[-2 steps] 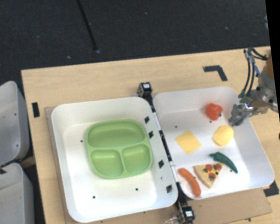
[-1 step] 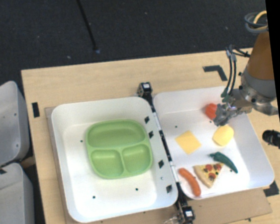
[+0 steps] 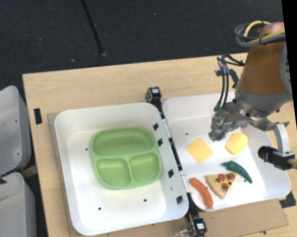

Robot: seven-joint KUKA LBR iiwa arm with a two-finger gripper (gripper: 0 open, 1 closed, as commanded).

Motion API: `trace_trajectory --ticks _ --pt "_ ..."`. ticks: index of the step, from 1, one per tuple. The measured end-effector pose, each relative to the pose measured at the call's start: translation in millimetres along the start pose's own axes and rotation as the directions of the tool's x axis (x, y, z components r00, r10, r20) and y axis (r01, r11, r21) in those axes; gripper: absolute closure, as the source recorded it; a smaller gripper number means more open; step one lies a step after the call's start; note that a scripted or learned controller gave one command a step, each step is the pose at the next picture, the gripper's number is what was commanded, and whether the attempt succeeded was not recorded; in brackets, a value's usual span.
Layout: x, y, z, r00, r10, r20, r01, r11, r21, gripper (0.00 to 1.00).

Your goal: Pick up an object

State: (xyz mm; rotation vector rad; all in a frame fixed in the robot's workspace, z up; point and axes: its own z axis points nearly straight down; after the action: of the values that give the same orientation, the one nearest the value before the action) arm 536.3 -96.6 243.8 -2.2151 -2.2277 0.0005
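Note:
The right bin [image 3: 190, 110] holds a flat yellow cheese square [image 3: 199, 150], a rounded yellow piece [image 3: 237, 143], a green pepper [image 3: 237, 170], a pizza slice [image 3: 221, 183] and a red sausage [image 3: 201, 192]. My gripper [image 3: 219, 130] hangs low in this bin, just up and right of the cheese square and left of the rounded yellow piece. Nothing shows between its fingers. The grey and orange arm [image 3: 262, 80] covers the bin's back right corner.
The left bin [image 3: 78, 204] bears a green three-compartment plate [image 3: 125, 156]. A black divider with clips [image 3: 169, 150] runs between the bins. White chairs [image 3: 0, 133] stand left of the bench. A black fitting [image 3: 274, 156] sits at the right bin's edge.

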Motion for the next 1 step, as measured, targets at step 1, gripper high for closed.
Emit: trace_trajectory --ticks 1 --pt "52.9 2.0 -10.1 1.0 -0.003 -0.002 0.003 1.0 -0.004 1.0"
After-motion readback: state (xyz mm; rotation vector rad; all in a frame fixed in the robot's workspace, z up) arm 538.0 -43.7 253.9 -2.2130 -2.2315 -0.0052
